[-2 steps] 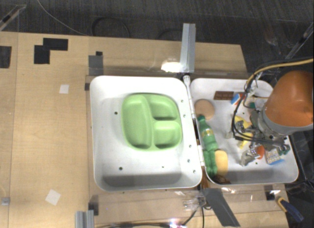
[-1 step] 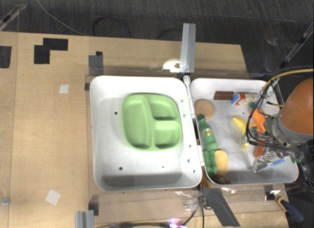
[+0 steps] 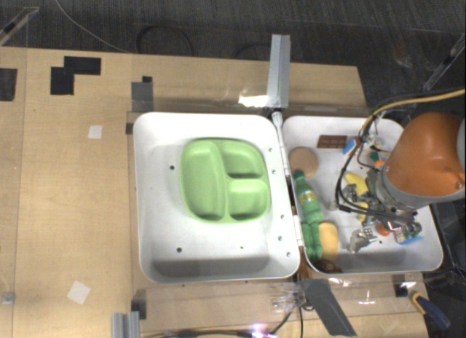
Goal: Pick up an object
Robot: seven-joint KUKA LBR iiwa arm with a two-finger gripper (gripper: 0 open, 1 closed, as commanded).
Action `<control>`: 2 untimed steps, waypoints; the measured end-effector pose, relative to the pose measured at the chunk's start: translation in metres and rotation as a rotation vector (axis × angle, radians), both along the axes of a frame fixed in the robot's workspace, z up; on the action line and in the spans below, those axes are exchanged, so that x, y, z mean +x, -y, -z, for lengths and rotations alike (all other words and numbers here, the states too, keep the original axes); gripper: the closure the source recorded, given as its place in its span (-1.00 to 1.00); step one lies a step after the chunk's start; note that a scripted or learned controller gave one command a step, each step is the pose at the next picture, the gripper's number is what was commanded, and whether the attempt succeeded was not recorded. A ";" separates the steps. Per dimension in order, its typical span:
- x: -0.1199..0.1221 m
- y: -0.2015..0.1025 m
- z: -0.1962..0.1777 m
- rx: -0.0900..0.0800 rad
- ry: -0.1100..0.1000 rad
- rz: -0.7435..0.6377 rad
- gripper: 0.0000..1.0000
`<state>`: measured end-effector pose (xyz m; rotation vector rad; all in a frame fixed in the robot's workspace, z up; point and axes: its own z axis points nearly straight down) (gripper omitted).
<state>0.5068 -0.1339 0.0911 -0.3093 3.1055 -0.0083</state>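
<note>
The arm's gripper [image 3: 375, 227] hangs low in the right bin [image 3: 429, 260], under the orange band [image 3: 429, 156] and grey wrist that cover most of it. Whether it is open or closed cannot be told from this slant, and nothing can be seen held in it. Small metal parts of it show near the bin's near wall, close to a small orange and blue piece [image 3: 406, 236] on the bin floor.

Along the left side of the same bin lies a green bottle [image 3: 309, 216], running from far to near, with a yellow block [image 3: 330, 240] just beside its near end. A round tan ball [image 3: 303, 160] sits at the far left corner, and a brown bar [image 3: 333, 140] lies against the far wall. A yellow thing [image 3: 354, 182] shows partly behind cables by the wrist.

The left bin [image 3: 156, 183] holds a green divided tray [image 3: 222, 180] near its middle.

No writing or label is readable on any item.
</note>
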 end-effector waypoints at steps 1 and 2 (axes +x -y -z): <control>0.052 -0.002 0.001 -0.002 -0.004 -0.194 -1.00; 0.022 -0.024 0.000 -0.001 -0.001 -0.035 -1.00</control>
